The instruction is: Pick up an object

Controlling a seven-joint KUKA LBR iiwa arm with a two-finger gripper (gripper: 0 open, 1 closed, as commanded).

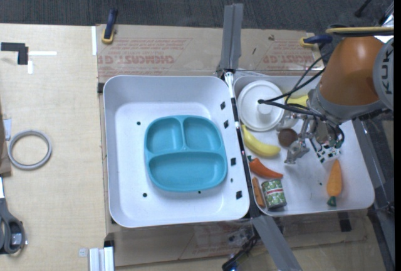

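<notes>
My gripper (308, 149) hangs low over the middle of the right bin (357, 197), under the orange band of the arm. Its fingers are hard to make out among cables. A small brown round object (287, 136) lies just left of it. A yellow banana (259, 144) lies further left, near the bin's left wall. A carrot (265, 169) sits below the banana, and a green-labelled can (274, 194) lies at the bin's front. Another carrot (334, 180) rests at the right. A white bowl (260, 105) stands at the back.
The left bin (119, 138) holds a teal divided plate (186, 153). A roll of tape (29, 149) and scissors (11, 233) lie on the bench at the far left. A grey divider bar (232, 37) runs between the bins at the back.
</notes>
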